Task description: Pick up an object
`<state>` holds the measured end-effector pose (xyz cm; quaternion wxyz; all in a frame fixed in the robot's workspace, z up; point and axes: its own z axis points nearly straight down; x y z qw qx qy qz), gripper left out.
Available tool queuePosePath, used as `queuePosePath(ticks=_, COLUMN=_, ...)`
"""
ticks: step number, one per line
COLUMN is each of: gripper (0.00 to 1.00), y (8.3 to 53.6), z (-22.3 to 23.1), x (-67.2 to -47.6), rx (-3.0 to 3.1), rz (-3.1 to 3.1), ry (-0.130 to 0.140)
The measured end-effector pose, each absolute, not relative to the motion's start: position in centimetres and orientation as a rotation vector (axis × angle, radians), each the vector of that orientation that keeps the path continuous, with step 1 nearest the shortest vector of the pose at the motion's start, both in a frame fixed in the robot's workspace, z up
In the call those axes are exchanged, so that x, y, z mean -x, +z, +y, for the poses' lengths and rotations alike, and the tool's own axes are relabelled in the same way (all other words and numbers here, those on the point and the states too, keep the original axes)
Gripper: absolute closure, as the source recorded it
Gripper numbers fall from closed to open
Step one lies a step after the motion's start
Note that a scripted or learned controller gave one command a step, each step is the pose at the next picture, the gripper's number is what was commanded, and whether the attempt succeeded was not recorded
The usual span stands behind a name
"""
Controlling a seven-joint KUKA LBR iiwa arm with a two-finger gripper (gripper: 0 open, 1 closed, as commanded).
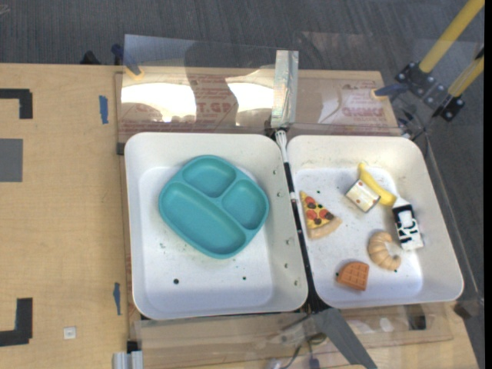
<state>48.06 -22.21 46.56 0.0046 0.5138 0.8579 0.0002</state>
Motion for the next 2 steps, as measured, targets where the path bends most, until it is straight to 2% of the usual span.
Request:
queuePosePath(ticks=1, gripper=1.00, y=46.6, z=-22.4, x=-48.0, rx=-2.328, rz=2.103, ry=0.000)
queuePosePath(ticks=2, gripper=1.00, y=48.5, z=-20.9, x=-48.0, rx=-2.882, rz=1.244, ry=0.001)
